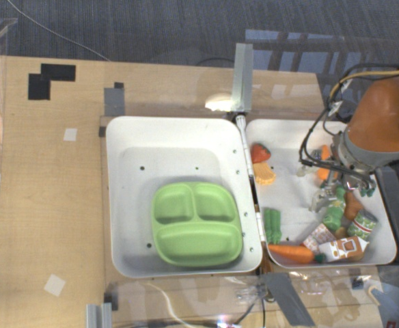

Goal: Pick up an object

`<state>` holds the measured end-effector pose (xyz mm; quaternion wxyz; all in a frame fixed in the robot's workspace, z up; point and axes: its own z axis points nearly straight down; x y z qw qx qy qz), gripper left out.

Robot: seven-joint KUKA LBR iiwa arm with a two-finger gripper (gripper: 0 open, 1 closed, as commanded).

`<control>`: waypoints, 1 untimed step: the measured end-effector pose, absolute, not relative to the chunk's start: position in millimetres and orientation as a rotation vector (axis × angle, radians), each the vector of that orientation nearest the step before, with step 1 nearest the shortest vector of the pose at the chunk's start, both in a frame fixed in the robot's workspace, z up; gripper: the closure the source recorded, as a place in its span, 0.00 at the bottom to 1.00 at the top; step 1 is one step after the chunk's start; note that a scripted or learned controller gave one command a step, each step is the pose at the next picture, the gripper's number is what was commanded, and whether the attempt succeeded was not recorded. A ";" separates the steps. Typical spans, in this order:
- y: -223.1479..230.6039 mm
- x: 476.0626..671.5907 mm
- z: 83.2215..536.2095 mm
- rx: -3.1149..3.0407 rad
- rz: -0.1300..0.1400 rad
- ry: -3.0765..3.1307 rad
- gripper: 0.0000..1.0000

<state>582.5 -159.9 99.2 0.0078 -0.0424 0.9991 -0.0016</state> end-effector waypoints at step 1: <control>-149.1 639.2 88.1 -0.349 -0.003 3.110 0.00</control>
